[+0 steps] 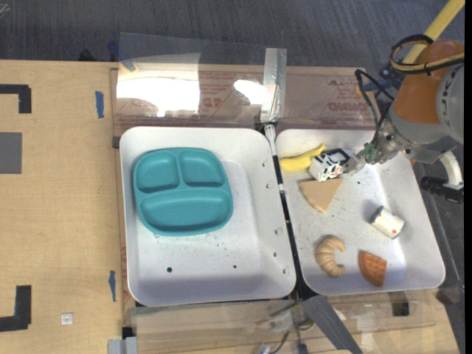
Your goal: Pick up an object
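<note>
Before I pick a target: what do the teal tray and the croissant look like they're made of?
Teal tray: likely moulded plastic, matte; uniform colour, rounded compartment ridges.
Croissant: probably a plastic or rubber toy; tan, smooth, faintly glossy, with moulded segments. Real pastry can't be ruled out from this view.

arm (435,94) cut off at right edge, tool (332,166) fingers indistinct

1. I see a teal three-compartment plastic tray (183,190) in the white left bin (251,264).
2. The white, dark-speckled right bin (424,231) holds a yellow banana (301,160), a tan wedge (321,194), a golden-brown croissant (330,254) and an orange waffle-patterned piece (372,266).
3. The surface (55,198) is light brown.
</note>
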You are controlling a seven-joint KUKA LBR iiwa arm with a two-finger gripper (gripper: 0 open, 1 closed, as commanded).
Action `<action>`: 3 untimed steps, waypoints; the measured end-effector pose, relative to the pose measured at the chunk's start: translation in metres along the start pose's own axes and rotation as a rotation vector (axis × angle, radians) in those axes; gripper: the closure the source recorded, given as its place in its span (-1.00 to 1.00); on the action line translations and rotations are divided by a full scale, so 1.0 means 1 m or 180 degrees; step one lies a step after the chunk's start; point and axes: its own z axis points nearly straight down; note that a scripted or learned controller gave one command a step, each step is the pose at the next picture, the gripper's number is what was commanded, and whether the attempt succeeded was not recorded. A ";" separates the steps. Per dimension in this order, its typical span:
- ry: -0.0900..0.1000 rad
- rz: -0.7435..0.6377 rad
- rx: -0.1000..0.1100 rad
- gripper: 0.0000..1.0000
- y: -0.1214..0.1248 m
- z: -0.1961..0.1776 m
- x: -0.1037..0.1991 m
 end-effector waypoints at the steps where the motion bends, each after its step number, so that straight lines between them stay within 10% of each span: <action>1: 0.0037 0.0812 0.0040 1.00 0.073 -0.080 0.084; 3: 0.0014 0.3729 0.0099 1.00 0.029 -0.078 0.199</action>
